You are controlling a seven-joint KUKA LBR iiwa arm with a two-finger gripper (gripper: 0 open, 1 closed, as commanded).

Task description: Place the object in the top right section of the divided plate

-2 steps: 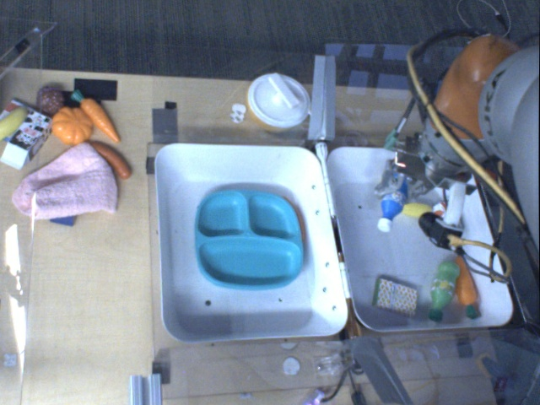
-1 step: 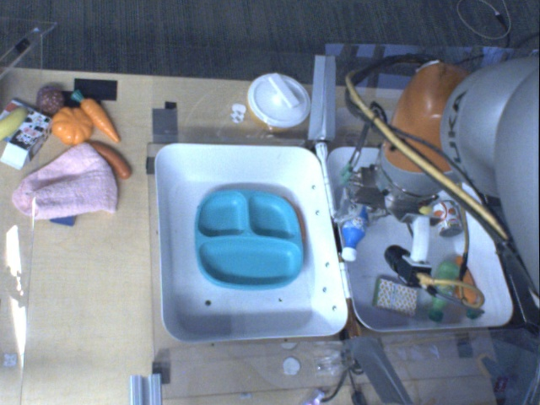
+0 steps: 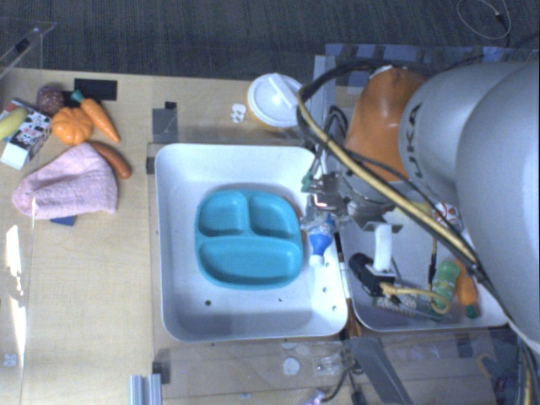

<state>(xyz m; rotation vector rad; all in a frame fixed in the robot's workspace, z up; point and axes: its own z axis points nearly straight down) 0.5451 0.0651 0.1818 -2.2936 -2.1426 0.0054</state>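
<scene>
Camera view, read from the left: a folded pink cloth (image 3: 66, 186) is seen on the wooden tabletop (image 3: 84, 310), with an orange toy pumpkin (image 3: 71, 126), an orange toy carrot (image 3: 102, 117) and a brown toy sausage (image 3: 112, 159) close above it. Further right, a teal divided plastic plate (image 3: 249, 237) is laid flat in the left shallow white bin (image 3: 181, 310). A small blue and white object (image 3: 319, 245) is seen just off the plate's right edge, directly under the claw (image 3: 321, 218), over the bin's right rim. Whether that object is pinched cannot be told. A round white lid (image 3: 274, 99) is set above the bin. The right shallow white bin (image 3: 371, 315) is partly covered by the grey arm (image 3: 472, 167).
</scene>
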